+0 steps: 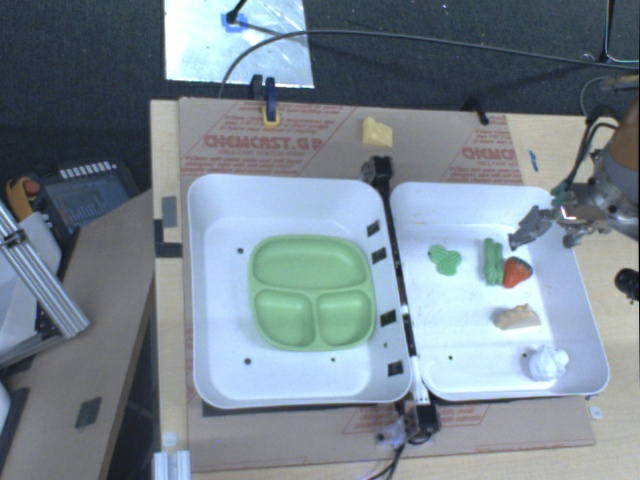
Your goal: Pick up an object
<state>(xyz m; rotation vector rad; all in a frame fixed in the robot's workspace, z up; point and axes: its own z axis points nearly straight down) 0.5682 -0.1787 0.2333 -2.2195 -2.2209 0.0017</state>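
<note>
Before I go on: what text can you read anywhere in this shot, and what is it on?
"CHEMCAST GP": red print on the brown sheet under the bins, upper left.
Same red print, upper right: too blurred to read.
Device display on the left: too small to read.

I looked down on a pale wooden bench (165,148) covered by a brown printed cardboard sheet (300,133). Two shallow white bins sat side by side on the sheet, touching along a black hinge strip: the left bin (215,298) and the right bin (580,368). A small yellow block (377,132) lay on the cardboard just behind the bins, near their join. A yellow and blue clamp (269,101) gripped the sheet's far edge, left of the block.
</note>
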